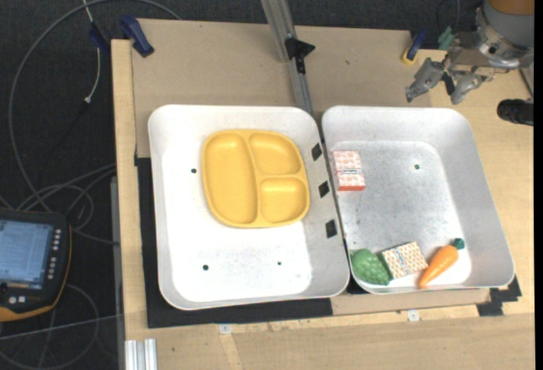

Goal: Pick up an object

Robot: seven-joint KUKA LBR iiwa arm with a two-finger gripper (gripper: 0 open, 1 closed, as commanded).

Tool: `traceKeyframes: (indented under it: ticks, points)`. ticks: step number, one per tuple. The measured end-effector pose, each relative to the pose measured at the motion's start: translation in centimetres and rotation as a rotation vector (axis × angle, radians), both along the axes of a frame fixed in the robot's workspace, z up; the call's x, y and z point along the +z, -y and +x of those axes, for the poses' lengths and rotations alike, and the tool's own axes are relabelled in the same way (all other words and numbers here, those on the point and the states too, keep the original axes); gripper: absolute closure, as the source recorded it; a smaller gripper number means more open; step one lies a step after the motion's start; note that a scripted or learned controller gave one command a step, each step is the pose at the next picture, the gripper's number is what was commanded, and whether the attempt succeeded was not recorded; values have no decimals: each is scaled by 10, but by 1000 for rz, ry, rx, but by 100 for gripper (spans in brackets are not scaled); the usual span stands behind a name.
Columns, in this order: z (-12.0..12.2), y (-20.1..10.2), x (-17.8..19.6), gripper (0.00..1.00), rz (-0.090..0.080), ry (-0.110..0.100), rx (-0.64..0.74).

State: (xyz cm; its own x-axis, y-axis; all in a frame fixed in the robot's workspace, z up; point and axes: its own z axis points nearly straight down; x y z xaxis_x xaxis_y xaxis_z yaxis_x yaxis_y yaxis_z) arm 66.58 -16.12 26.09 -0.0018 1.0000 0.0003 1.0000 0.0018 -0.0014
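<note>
Fingers [443, 81] of mine hang spread and empty over the bare counter [212, 63], beyond the right bin [475, 182]. Along that bin's near edge lie a tapered orange carrot [438, 266], a patterned packet [402, 260] and a knobbly green lump [371, 266]; a pink box [349, 170] sits farther back.

A tan wooden bench [221, 54] was seen from above, with a black mat [242, 309] laid on it. Two shallow white bins were set side by side on the mat, the left bin [170, 215] touching the right bin [475, 182]. Blue clamps [136, 36] were fixed at the bench's far edge.
</note>
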Motion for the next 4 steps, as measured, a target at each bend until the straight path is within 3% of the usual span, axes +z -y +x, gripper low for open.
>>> traceKeyframes:
  ticks: [1, 3, 4]
  points:
    - [0, 0, 0, 0, 0, 0, 0]
    - [-1, -2, -127, 0, 2, -7, -1]
    - [-2, -3, -171, 0, 1, -5, -1]
